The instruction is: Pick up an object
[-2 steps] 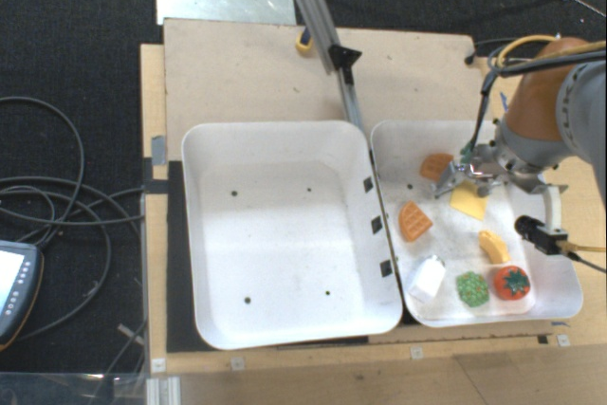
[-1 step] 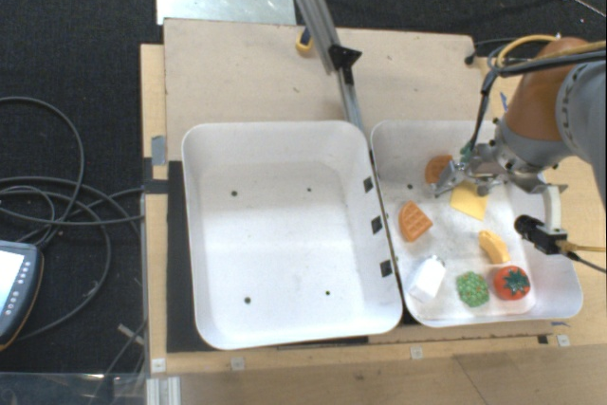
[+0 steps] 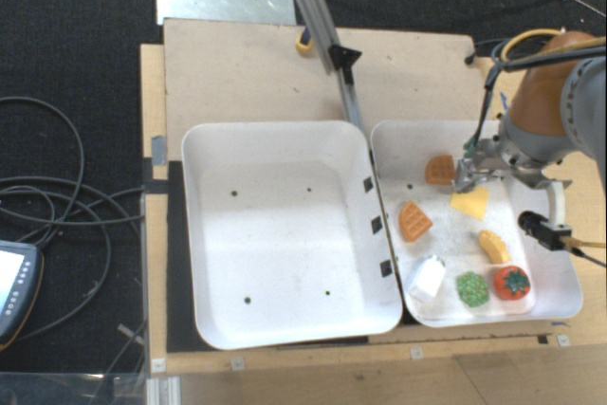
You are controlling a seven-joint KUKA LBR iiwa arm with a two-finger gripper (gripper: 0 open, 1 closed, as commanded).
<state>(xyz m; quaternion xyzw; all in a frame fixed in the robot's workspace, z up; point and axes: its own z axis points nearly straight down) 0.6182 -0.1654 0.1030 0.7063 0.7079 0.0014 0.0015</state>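
The grey two-finger gripper (image 3: 468, 174) is sitting low in the right shallow white plastic bin (image 3: 569, 303), between the round brown cookie-like toy (image 3: 439, 170) and the pale yellow wedge-shaped cheese toy (image 3: 471, 203), apparently touching or just above the wedge's upper edge. Jaw state: cannot tell, the tips are too small and dark to read. Nothing is visibly held.

Risks, as judgement: the tip is landing between two items, so it is likely closing on air or pinching only the wedge's thin corner and slipping off. It may also be nudging the cookie toward the bin wall.

Other candidates are lying well apart: orange waffle-textured toy (image 3: 413, 221), yellow-orange elongated toy (image 3: 493, 247), white block (image 3: 428, 278), green bumpy toy (image 3: 472, 288), red tomato-like toy (image 3: 512, 283).

The left white bin (image 3: 204, 147) is sitting just beside the right one on a tan wooden bench (image 3: 247, 71). Dark carpet (image 3: 76, 14) is surrounding the bench, with black cables (image 3: 57, 194) on the floor at left.
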